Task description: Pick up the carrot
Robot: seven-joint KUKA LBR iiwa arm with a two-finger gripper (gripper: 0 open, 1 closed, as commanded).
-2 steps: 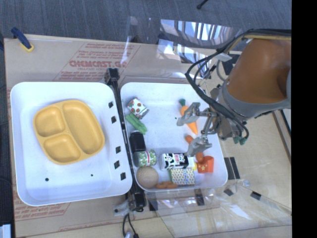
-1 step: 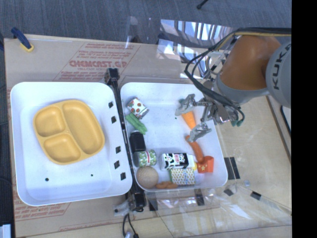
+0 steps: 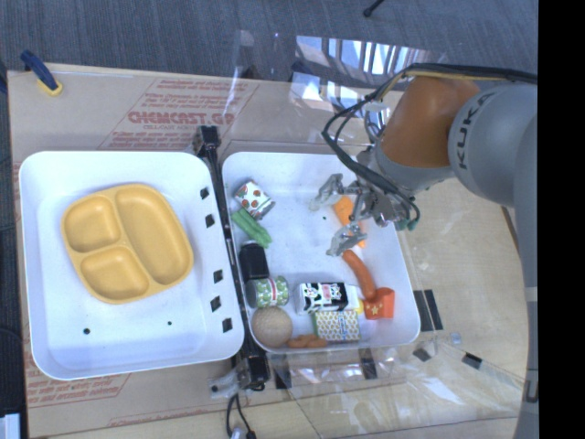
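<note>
At the near edge of the right bin [image 3: 402, 286] we see a tan ball [image 3: 271, 324], a small orange piece [image 3: 306, 341] and a cow-print carton [image 3: 326, 295]. Just beyond lies an orange sausage-like piece [image 3: 359, 271]. Farther in, the gripper [image 3: 335, 216] hangs with its fingers [image 3: 326, 190] spread and nothing between them, and the carrot [image 3: 343, 210] lies in that gap. We judge we are at the approach; next we must settle lower and close squarely on it.
</note>
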